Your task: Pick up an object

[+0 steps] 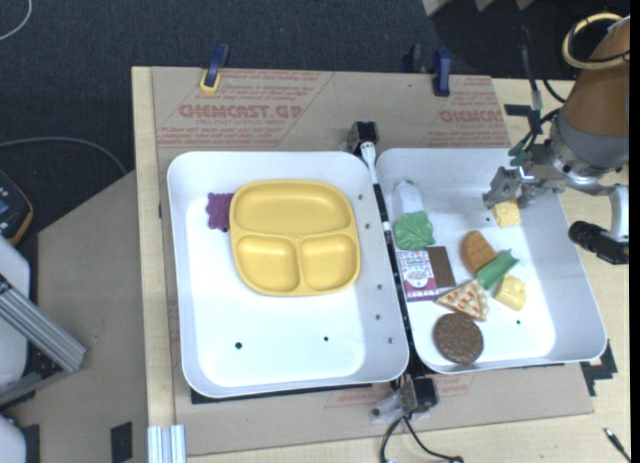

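A grey robot arm with an orange band reaches in from the right, and its gripper [510, 191] hangs over the upper right part of the right-hand white bin [580, 296]. Whether it is released or clenched cannot be told from this slanted overhead angle, as the tip is small and dark against the bin floor.

Directly below the tip, touching or very nearly touching it, lies a small yellow block [507, 214] (possibly a toy cheese piece). Nothing can be seen gripped by the tool.

Further toward the near edge from the gripper sits a cluster of toy food. An orange-brown bread roll [478, 250] lies just below and left of the yellow block. Beside it, a green pepper-like piece [496, 269] rests against a pale yellow wedge [512, 293]. A pizza slice [464, 300] sits left of that wedge, and a round dark brown patty [459, 338] lies nearest the bin's front rim.

To the left of the gripper, along the bin's left wall, are a white bottle [405, 195], a green leafy piece [413, 230] and a flat dark packet with a pink label [422, 270].

Well away to the left, the other white bin [200, 331] holds a yellow divided plate [295, 234] with a small purple item [218, 210] touching its left edge.
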### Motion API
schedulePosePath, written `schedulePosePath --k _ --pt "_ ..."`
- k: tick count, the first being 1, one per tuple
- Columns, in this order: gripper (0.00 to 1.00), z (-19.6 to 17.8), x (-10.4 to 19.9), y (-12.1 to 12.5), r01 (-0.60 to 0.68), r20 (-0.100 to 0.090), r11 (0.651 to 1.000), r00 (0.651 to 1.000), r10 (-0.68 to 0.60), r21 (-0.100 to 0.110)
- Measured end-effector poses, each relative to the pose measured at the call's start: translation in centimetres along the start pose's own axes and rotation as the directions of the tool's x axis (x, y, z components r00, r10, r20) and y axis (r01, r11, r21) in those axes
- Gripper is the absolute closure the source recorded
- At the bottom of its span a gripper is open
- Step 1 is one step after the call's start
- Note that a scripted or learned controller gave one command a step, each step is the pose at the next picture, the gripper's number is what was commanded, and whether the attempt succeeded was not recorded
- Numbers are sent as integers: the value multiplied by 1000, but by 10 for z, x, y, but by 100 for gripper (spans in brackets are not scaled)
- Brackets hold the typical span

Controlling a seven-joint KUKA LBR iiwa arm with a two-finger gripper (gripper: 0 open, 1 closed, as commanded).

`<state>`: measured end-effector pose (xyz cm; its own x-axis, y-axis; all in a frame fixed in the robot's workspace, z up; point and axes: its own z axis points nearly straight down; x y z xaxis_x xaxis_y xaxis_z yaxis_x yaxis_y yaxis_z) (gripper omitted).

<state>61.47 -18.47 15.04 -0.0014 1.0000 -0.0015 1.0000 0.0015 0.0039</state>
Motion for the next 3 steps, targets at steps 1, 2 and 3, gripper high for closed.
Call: schedulePosePath --k 1,2,3 --pt "100 -63 -3 -2 0 1 1000 1000 0 -3" --pt "100 -75 -3 -1 0 0 1000 1000 0 0" --pt "100 -84 55 -5 4 -3 1000 1000 -4 3"
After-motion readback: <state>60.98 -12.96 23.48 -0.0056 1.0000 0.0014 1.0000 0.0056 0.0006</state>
